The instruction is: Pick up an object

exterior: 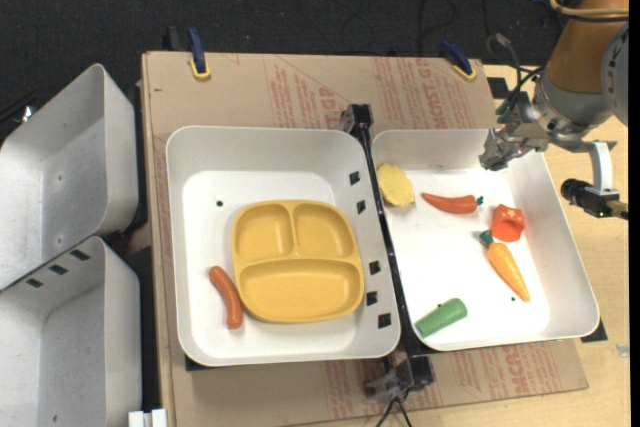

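red chili point(450, 203) | lies below-left of jaws point(493, 158) | jaws' state: cannot tell

arm point(585, 65): rounded orange band segment with a pale ring at its top edge, above a grey metallic wrist housing. gripper point(497, 155): grey and dark, compact, blocky. thin dark cables run beside the wrist; a white bracket with a black fitting sits alongside.

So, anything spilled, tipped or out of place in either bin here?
Nothing stands out. The sausage lies beside the yellow divided plate in the left bin; the toy foods lie apart in the right bin.
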`<state>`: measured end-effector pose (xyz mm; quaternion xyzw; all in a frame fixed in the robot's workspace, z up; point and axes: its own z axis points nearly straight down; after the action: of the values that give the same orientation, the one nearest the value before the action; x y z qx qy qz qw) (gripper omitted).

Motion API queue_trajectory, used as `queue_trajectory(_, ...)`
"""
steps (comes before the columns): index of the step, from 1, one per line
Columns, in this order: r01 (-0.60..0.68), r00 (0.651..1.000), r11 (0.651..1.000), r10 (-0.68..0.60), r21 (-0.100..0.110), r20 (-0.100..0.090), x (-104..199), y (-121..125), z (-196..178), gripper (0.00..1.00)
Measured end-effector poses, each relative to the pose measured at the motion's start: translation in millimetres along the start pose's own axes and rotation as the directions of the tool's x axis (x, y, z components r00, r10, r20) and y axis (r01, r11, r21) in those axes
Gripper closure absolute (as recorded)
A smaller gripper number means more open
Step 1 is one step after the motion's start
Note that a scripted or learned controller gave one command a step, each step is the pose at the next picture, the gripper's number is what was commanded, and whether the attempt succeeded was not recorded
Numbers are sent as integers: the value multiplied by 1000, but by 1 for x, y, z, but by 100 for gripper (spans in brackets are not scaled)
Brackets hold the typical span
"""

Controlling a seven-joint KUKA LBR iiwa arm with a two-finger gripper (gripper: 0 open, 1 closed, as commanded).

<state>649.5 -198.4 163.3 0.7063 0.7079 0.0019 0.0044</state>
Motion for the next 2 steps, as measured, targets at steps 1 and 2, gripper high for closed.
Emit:
queue_trajectory(1,1,1000,1000,-1,1,-1,0,3,-44,100)
queue_trajectory(2,0,1000,1000,0,3,-2,0,5,-72,100)
